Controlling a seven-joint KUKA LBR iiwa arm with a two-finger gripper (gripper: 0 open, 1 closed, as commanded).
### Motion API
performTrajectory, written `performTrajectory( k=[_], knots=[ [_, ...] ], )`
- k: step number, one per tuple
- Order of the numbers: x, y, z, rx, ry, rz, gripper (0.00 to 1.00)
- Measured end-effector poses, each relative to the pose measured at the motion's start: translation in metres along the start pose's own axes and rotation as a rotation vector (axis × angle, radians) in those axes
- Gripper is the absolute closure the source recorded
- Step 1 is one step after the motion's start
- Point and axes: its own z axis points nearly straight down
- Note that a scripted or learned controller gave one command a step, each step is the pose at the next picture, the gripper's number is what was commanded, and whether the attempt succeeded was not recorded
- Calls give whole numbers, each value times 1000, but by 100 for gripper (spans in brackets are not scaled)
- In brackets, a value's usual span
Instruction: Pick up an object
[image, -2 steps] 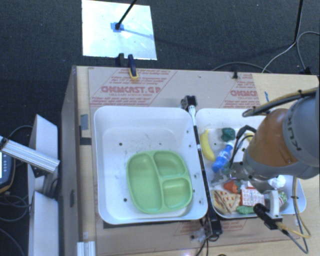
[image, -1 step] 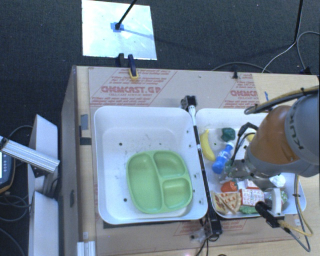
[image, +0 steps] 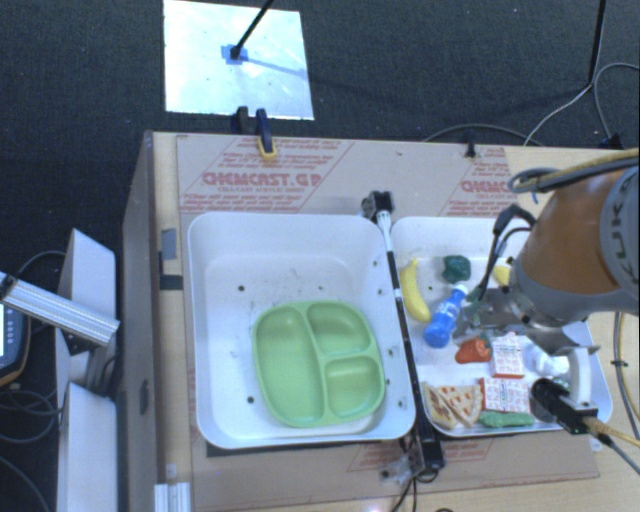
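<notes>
I see the arm (image: 575, 235) reaching in from the right over the right bin (image: 432, 235). The hand (image: 520, 325) sits low over that bin, but the wrist hides its tips, so I cannot tell whether it is released or clenched, or whether anything is in it. In the right bin I make out a yellow banana (image: 412, 289) along the left wall, a blue bottle (image: 445, 317) lying tilted just beside it, a dark green object (image: 457, 267) near the far side, a red object (image: 473, 351) close to the hand, a red-and-white packet (image: 507, 378), a waffle-like piece (image: 452, 404) and a green piece (image: 506, 420) along the near edge. The left bin (image: 235, 250) holds a green divided plate (image: 318, 361). Both bins rest on the worktop (image: 300, 175).
</notes>
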Motion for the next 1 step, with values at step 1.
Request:
performTrajectory(
  k=[1],
  knots=[
    [51, 5, -30, 1, 1, -1, 100]
  ],
)
